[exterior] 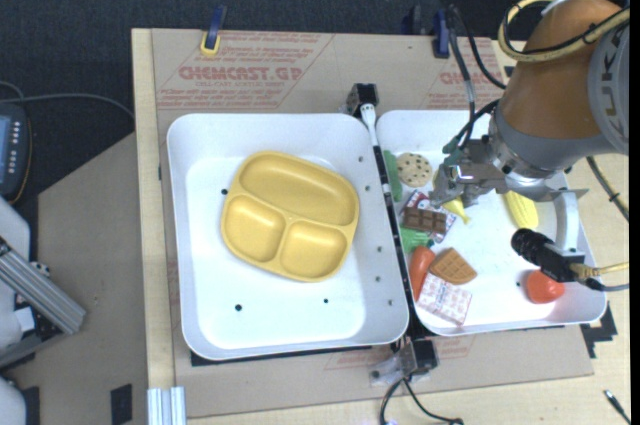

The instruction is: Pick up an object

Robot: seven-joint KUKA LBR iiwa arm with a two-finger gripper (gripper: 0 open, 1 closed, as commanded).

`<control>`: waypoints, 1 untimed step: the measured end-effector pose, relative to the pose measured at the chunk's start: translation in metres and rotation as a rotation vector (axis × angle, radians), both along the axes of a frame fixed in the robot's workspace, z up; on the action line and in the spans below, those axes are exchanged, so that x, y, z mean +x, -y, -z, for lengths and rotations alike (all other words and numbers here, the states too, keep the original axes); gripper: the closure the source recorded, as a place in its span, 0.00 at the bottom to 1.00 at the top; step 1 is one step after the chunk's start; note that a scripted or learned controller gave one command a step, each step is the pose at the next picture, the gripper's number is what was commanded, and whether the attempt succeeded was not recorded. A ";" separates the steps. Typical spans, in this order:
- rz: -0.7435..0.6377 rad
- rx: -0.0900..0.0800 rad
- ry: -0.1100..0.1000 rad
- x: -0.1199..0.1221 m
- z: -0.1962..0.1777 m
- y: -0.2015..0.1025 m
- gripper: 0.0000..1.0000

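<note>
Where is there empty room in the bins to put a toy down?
The left bin has bare floor all around the yellow tray, widest below it toward the near rim. The right bin is crowded: cookie, chocolate bar, carrot, cracker, wrapper, corn and tomato. Its one bare patch lies between cracker and tomato.

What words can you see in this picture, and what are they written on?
"CHEMCAST GP": red print, repeated, on the brown board under the two white bins.
More red print on the board right of it: too blurred to read.
Small white-and-red packet in the right bin: print too small to read.
Brown wrapper below the tool: nothing readable.
Grey letters on the arm at the right edge: cut off, unreadable.
</note>
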State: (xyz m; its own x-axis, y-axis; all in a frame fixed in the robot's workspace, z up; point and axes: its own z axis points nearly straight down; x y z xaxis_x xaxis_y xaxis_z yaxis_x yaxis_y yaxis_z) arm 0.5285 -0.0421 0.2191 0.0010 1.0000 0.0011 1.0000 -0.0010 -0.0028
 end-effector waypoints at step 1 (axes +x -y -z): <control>-0.003 -0.001 0.005 -0.002 -0.014 -0.007 1.00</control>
